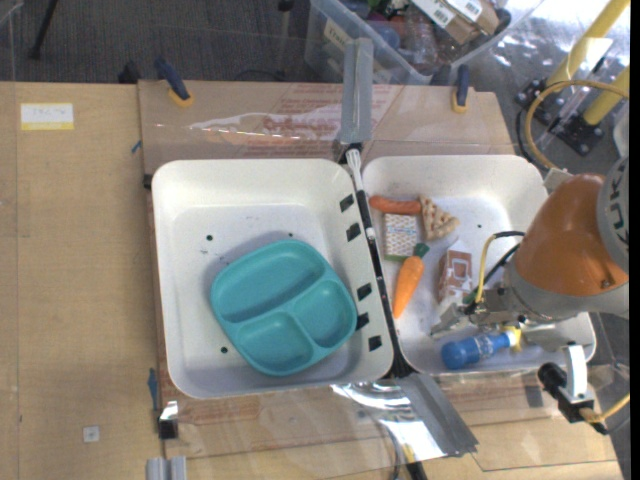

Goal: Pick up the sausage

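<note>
My arm (585,238) comes in from the right edge of the camera view, grey link uppermost, orange band bulging just above the wrist. Wrist pitched down and toward the left, over the near right part of the bench. Gripper (455,318) sits low at the end of it, pointing left. I see metal finger parts there, but the tips are too small and cluttered for me to read the jaw gap. Black cable loops off the wrist.

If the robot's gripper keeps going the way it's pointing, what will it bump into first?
The gripper points left, toward the carrot, so probably that first. Depth is hard to judge, so it might pass above it.
</note>
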Controlling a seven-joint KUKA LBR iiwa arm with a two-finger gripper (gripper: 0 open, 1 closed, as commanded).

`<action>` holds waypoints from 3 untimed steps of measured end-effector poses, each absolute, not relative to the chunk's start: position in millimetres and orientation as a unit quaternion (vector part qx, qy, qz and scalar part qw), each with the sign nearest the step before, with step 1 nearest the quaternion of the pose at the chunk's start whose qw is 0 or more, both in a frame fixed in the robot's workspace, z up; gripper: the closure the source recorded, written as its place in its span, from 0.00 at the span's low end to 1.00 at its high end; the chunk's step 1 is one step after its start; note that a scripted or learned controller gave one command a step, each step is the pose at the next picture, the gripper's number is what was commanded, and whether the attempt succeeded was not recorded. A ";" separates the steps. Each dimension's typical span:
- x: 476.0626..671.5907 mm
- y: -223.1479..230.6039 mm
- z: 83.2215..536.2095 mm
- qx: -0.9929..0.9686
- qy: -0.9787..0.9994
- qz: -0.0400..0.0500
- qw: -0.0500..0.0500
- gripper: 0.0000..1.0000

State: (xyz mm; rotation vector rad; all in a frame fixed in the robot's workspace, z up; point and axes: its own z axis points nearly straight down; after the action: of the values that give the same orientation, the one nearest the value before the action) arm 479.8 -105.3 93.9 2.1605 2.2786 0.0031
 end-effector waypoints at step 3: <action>488.6 -183.1 91.7 0.593 0.805 0.011 0.000 0.00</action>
State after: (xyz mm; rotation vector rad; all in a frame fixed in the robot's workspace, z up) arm 488.6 -183.1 91.7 1.8637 2.5280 0.0359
